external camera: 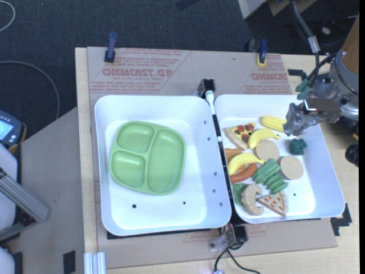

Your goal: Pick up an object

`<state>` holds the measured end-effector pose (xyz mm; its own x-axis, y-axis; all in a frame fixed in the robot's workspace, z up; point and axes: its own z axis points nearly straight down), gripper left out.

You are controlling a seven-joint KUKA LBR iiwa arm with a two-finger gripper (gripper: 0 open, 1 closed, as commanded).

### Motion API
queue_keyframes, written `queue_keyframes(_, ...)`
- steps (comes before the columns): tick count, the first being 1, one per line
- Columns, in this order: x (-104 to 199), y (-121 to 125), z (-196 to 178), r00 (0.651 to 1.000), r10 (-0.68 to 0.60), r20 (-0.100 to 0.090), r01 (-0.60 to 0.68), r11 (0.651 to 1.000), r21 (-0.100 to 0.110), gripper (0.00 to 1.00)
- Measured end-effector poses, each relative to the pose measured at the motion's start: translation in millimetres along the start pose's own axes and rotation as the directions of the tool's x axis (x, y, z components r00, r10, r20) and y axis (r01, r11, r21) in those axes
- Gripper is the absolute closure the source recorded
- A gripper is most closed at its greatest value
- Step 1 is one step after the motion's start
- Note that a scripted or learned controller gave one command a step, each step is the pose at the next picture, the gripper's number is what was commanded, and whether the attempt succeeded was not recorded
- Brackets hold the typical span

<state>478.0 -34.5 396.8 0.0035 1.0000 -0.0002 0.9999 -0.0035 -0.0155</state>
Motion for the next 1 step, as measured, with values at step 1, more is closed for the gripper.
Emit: queue_keyframes(1,-37.6,0.6,140.1,1.0,0.002,-0.001,-0.002,1.0,0.002,1.0)
